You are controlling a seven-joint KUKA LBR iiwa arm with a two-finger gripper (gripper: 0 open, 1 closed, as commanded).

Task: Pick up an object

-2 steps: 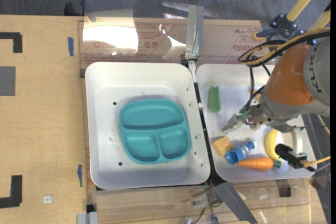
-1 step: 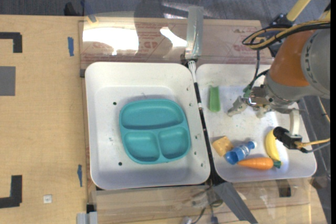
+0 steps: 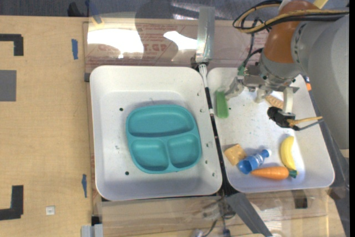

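Observation:
My gripper hangs low over the back part of the right bin, under the orange wrist band. A green oblong object lies just to its left by the bin's left wall. A small tan-orange piece shows right beside the gripper, partly hidden by it. Toward the front of the bin lie a tan chunk, a blue bottle, an orange carrot and a yellow banana.
The left bin holds a teal divided plate. A raised divider separates the two bins. The grey arm covers the right bin's far right corner.

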